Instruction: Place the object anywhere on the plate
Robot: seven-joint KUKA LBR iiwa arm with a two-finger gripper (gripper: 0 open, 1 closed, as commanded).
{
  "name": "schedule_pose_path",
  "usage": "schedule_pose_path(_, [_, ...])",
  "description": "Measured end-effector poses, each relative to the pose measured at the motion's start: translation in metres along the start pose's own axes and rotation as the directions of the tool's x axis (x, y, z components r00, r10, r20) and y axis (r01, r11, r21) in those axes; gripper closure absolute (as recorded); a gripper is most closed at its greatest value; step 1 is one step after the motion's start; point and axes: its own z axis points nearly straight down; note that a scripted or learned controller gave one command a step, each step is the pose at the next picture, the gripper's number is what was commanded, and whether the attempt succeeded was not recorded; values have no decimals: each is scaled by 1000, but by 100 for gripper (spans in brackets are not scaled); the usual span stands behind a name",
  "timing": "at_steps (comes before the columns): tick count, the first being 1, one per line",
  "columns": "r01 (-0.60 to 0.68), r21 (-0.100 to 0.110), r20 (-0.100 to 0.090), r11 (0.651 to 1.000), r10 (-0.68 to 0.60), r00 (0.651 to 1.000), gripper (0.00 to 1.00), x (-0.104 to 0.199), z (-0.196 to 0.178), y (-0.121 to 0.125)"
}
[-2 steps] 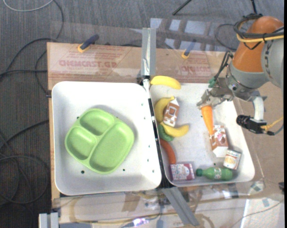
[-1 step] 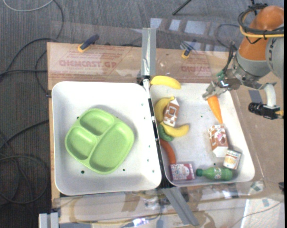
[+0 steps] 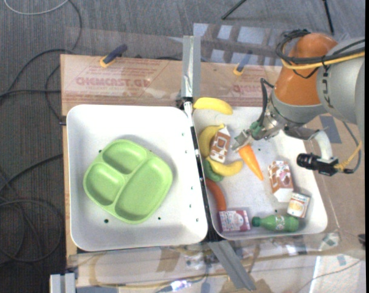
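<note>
Camera view: jaws [image 3: 247,137], state unclear, above tapered carrot [image 3: 252,162]; glossy 3-compartment green plate [image 3: 128,180] apart.

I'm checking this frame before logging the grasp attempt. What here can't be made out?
- Gripper fingers: too small and blurred in the camera view to read.
- Red pepper: partly under the bananas.
- Small carton label: blurred.
- Arm: cut off at the right edge.
</note>
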Motion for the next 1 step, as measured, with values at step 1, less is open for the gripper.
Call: schedule_pose_path(1, [-58,1,1,998,58,998,100,63,-32,6])
